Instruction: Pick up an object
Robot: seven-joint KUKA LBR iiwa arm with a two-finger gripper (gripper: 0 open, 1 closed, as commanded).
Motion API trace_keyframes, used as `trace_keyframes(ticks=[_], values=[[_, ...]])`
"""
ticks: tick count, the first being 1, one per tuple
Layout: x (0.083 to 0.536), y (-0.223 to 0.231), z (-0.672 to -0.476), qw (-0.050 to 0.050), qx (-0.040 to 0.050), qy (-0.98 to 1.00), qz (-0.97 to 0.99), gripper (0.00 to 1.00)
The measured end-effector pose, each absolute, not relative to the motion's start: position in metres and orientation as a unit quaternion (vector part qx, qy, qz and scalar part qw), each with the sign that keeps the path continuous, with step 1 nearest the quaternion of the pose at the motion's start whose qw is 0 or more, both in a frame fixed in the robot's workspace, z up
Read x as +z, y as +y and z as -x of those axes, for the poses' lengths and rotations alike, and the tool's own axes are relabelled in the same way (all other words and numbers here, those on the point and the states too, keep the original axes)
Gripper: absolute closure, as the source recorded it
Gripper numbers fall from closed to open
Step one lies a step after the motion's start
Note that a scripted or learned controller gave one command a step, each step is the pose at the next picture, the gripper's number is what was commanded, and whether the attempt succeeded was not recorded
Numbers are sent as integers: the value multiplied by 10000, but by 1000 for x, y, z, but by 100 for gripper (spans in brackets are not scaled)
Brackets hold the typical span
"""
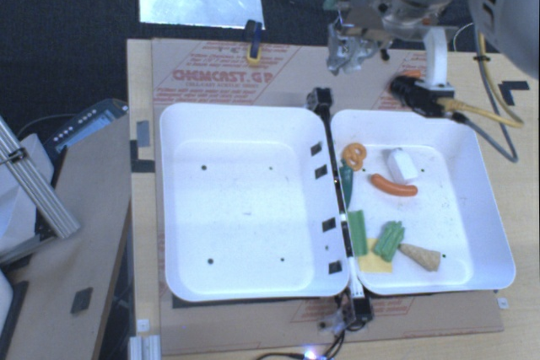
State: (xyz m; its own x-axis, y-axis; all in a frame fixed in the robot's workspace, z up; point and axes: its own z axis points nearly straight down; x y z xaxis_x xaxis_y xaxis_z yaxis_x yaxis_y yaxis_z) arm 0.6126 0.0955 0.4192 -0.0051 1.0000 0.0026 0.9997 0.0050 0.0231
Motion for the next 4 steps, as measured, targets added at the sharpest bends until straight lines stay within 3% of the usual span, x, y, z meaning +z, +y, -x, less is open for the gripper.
trace_keyframes(ticks=[1, 2, 3, 4], values=[[440, 181, -659, 20, 43, 7108, -7034, 100], [339, 238, -640, -29, -27, 7104, -7038, 100], [234, 233, -614, -28, -49, 7071, -7071, 100], [187, 234, -586, -12, -18, 7069, -7074, 100]])
